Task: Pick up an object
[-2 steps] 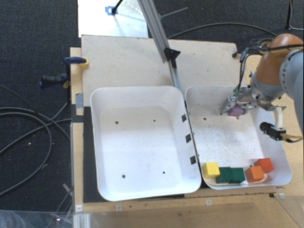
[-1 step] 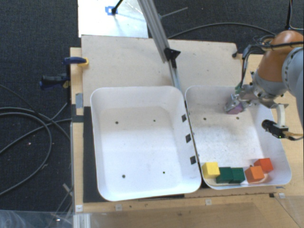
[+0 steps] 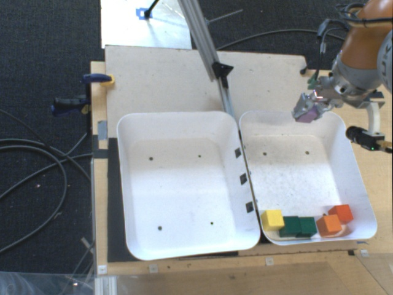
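One purple block (image 3: 309,113) pinched in my claw (image 3: 305,110), above the far rim of the right bin (image 3: 362,183); coloured blocks (image 3: 305,222) along its near wall

The tool (image 3: 306,110) hangs over the right bin's (image 3: 353,165) far rim, a purple block (image 3: 308,114) between its fingers, well away from the yellow block (image 3: 272,219).

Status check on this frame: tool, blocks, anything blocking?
Tool above right bin's far rim, purple block at its tip. Yellow, green, orange blocks along near wall. Nothing in the way.
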`<state>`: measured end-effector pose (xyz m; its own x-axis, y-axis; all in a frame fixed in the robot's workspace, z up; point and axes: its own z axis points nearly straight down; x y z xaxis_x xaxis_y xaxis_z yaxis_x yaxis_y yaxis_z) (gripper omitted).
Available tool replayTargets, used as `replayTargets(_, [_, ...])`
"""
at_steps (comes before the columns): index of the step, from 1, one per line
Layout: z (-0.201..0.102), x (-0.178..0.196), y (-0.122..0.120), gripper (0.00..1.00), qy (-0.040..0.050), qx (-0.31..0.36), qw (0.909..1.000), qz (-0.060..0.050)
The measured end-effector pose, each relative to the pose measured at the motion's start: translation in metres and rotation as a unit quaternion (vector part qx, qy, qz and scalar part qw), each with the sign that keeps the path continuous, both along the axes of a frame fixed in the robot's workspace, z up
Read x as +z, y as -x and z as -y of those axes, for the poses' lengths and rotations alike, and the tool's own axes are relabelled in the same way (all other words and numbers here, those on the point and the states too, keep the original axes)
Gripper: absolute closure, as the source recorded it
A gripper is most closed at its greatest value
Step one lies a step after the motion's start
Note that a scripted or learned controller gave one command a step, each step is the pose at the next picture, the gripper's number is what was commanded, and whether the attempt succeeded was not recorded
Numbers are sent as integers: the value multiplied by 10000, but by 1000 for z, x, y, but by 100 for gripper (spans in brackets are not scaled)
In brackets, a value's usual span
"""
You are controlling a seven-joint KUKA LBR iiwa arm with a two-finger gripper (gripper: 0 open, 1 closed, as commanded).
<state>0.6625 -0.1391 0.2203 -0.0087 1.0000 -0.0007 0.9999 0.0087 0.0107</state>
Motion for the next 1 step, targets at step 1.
replayTargets(1, [-54, -120, -2, 100, -3, -33, 10000, -49])
